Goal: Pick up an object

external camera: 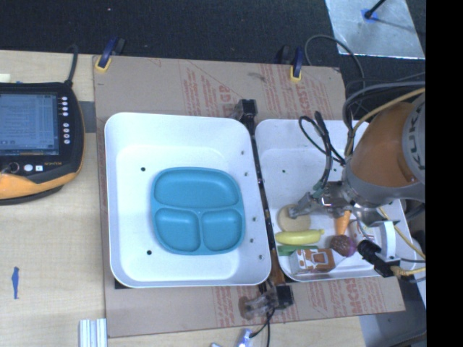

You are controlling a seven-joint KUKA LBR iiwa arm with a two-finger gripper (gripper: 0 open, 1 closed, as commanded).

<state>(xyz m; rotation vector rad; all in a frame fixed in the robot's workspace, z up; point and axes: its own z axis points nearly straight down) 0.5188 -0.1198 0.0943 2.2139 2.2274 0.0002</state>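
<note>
In the right bin (289, 147) lie several small things near its front edge: a yellow banana (298, 236), a green piece (287, 249) just below it, a brown and white box (313, 259), a purple item (345, 246), an orange carrot-like piece (343, 221) and a beige disc (294, 212). My gripper (323, 199) hangs low over the bin, just right of the beige disc and above the banana. The arm's grey and orange wrist (383, 154) covers the bin's right side.
The left bin (126, 194) holds a blue three-compartment tray (197, 210). A teach pendant (36, 139) lies on the bench at far left. Black cables (318, 132) loop over the right bin's back. Clamps sit at the cardboard's rear edge.
</note>
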